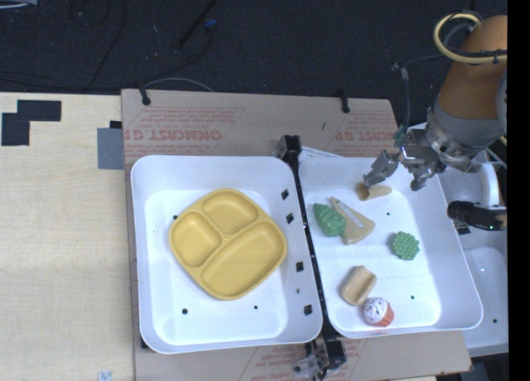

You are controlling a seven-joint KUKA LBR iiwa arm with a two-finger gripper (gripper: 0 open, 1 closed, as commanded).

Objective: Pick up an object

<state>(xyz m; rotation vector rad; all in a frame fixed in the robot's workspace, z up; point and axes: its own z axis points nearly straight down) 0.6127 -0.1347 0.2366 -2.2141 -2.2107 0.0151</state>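
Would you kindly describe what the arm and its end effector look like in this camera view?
The arm is a rounded grey column with an orange band at its top. A yellowish cable loop curls beside that band, and thin dark wires run down to the wrist. The end effector is grey metal with two slim, dark-tipped fingers spreading from a compact, blocky base.

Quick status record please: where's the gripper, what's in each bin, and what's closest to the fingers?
gripper: over the right bin's far edge, fingers spread, nothing between them
left bin: holds a yellow divided plate
right bin: holds a tan piece, green cluster, cream wedge, green ball, tan cylinder, red-and-white ball
nearest to fingers: tan piece, just below the left finger
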